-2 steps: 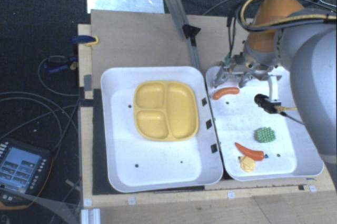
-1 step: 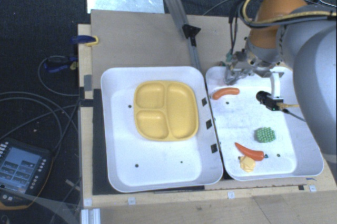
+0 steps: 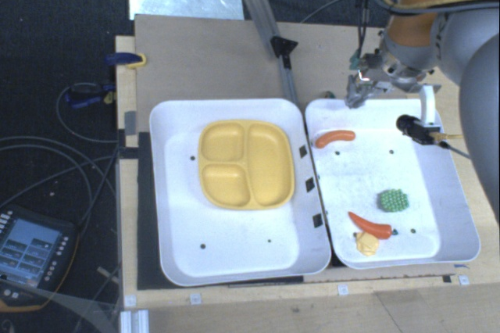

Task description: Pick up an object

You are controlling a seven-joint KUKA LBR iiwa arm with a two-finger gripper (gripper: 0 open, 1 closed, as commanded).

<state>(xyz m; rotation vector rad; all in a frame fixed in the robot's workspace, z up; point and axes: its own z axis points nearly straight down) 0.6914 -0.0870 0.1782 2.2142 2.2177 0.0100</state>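
The right bin (image 3: 449,191) holds an orange sausage (image 3: 334,138) near its back left corner, a green bumpy piece (image 3: 393,200), a red chili pepper (image 3: 370,225) and a small yellow piece (image 3: 366,244) near the front. My gripper (image 3: 358,94) hangs over the back edge of the right bin, above and to the right of the sausage. Nothing shows between its tips.
A yellow three-compartment plate (image 3: 244,164) lies in the left bin (image 3: 176,238). A grey slanted pole (image 3: 262,3) crosses the bench behind the bins. A black fitting (image 3: 414,128) sits at the right bin's back right. Cables and a pendant (image 3: 31,245) lie on the floor at left.
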